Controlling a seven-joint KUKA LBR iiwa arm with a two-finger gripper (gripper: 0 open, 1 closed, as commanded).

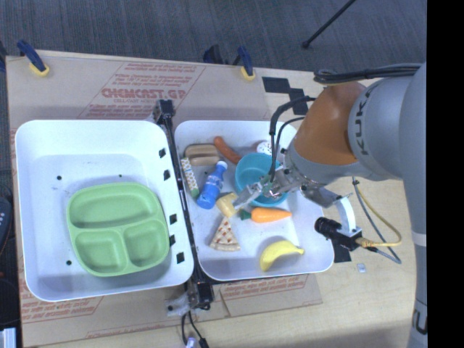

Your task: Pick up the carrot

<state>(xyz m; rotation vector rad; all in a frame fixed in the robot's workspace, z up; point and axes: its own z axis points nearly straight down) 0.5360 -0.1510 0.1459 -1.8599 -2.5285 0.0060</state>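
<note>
The orange carrot (270, 214) lies on its side in the right bin (312, 263), its green tip pointing left. My gripper (261, 192) hangs just above and slightly behind the carrot, over the front rim of a blue cup (250, 171). Its fingers stand open with nothing between them. The grey arm with its orange band (326, 133) comes in from the right and covers the bin's far right corner.
Around the carrot are a yellow cheese wedge (225, 204), a pizza slice (225, 235), a banana (280, 253), a blue bottle (212, 185), a bun (201, 153) and a sausage (226, 149). The left bin (32, 165) holds a green divided plate (119, 228).
</note>
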